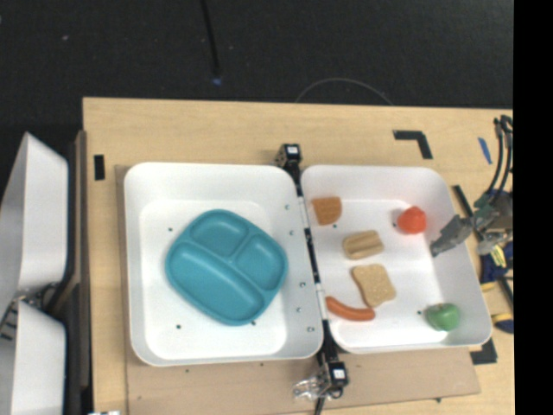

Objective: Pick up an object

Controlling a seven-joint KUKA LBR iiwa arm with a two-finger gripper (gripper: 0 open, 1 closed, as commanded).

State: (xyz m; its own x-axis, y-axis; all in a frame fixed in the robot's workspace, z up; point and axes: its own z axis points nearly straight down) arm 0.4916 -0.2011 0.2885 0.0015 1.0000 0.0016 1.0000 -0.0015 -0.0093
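The right bin (432,184) holds several food items. A red tomato-like ball (412,220) lies at its upper right and a small brown piece (327,210) at its upper left. A tan bread roll (362,244) sits in the middle, with a toast slice (373,284) below it. Along the bin's lower left lies an orange-red sausage (349,309). A green round piece (443,316) rests in the lower right corner. My gripper (449,234) reaches in over the bin's right rim, just right of the red ball and a little below it. It holds nothing that I can see.
The left bin (155,188) carries a blue divided plate (226,265). Cables and blue parts (497,206) crowd the bench's right edge by the arm. White boxes (34,232) stand off the bench at the far left. Small black clamps (289,155) sit where the bins meet.
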